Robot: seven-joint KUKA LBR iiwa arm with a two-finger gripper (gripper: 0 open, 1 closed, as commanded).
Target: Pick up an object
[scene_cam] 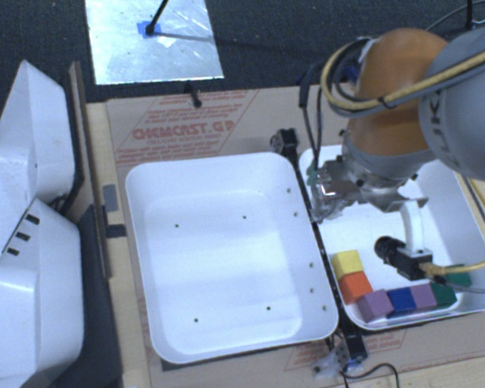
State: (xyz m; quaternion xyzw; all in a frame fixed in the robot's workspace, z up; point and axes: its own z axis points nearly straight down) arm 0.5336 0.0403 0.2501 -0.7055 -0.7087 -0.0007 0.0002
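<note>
A grey robot arm with an orange band [393,67] reaches in from the right and hangs over the far-left part of the right shallow white plastic bin [454,201]. Its metal pincer [333,191] sits just beside the wall this bin shares with the left shallow white plastic bin [224,260]. I cannot tell whether the pincer is spread or pressed together, and nothing is seen held in it. The things to pick lie in the right bin's near part. A small yellow cube [347,263] touches a small orange cube [355,286] on its near side. From there a row runs rightward along the near wall: a purple block [374,305], a blue block [402,300], a mauve block [423,295] and a green block [445,297]. Both bins rest on a brown cardboard sheet with red lettering [191,121] on the desk [124,333].
</note>
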